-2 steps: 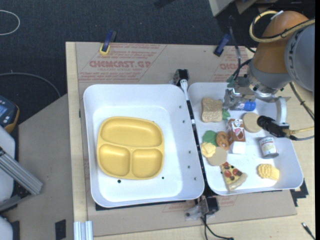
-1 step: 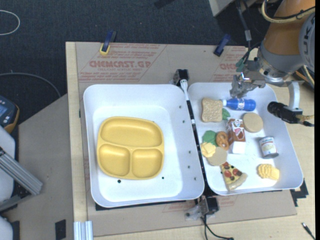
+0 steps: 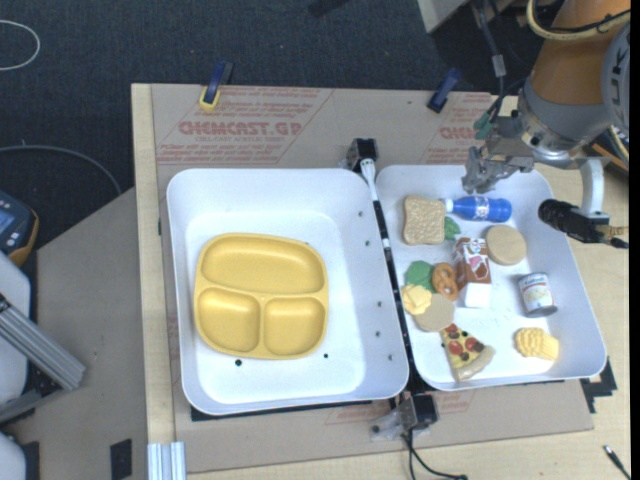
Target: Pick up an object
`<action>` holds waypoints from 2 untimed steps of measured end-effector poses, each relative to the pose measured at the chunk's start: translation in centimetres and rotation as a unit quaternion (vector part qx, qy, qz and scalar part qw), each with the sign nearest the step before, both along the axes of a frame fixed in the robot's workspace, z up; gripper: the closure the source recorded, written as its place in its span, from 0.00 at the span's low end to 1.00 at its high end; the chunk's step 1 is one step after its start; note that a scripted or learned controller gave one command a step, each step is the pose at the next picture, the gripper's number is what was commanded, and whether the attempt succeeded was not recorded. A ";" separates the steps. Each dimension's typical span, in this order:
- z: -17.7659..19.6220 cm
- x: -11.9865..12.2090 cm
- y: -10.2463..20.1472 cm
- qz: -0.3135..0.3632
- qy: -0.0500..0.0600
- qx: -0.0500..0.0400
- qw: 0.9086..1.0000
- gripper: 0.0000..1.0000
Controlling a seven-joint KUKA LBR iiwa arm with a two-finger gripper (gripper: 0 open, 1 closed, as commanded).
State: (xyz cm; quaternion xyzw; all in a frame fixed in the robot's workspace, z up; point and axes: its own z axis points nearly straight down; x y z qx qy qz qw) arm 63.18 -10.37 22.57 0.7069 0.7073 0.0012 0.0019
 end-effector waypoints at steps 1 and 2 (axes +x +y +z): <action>-0.6 -5.4 2.1 -0.001 0.005 0.002 1.000 1.00; -0.3 -9.8 4.0 -0.001 0.004 0.002 1.000 1.00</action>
